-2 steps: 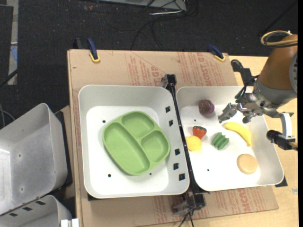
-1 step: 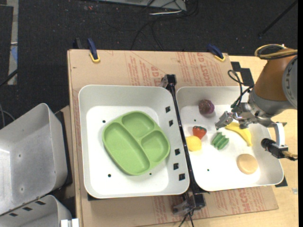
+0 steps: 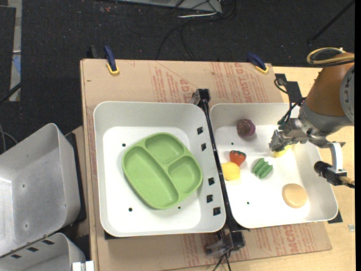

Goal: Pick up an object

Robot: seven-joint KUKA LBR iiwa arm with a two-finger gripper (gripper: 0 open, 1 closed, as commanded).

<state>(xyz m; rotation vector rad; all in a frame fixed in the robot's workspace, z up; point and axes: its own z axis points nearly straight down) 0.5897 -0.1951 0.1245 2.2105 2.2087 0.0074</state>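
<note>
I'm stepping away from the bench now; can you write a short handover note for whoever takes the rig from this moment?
Gripper: low in the right bin, near its back right part, on a small yellow piece. A hold is not confirmed.
Right bin also has: purple round item, red item, yellow item, green ridged item, tan round item.
Left bin: green divided plate.
Done: arm is down at an object.
Left: confirm a grasp and lift it.
</note>
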